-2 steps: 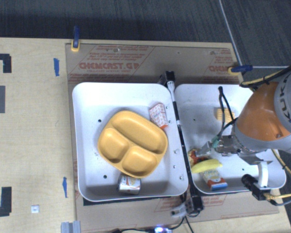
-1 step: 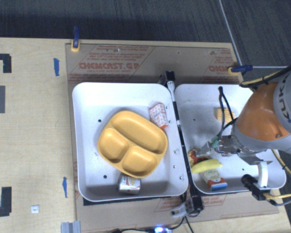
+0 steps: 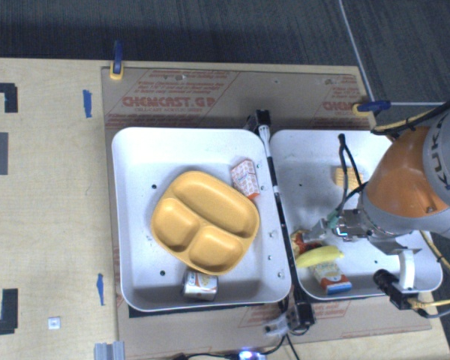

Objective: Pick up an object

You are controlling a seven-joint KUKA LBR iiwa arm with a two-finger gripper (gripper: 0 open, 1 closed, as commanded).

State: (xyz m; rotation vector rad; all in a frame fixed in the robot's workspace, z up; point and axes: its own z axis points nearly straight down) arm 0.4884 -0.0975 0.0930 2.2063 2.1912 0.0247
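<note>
Brown cardboard (image 3: 210,96) lies under two white bins on the wooden tabletop (image 3: 45,223), dark carpet behind. The end effector (image 3: 331,229), its state unreadable, hovers just above the banana (image 3: 319,256) in the right bin (image 3: 315,156).

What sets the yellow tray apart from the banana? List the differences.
The tray lies in the left bin; the banana lies in the right bin. The tray is far larger than the banana. The tray is broad with three hollows; the banana is a slim curved piece. Both are yellow.
</note>
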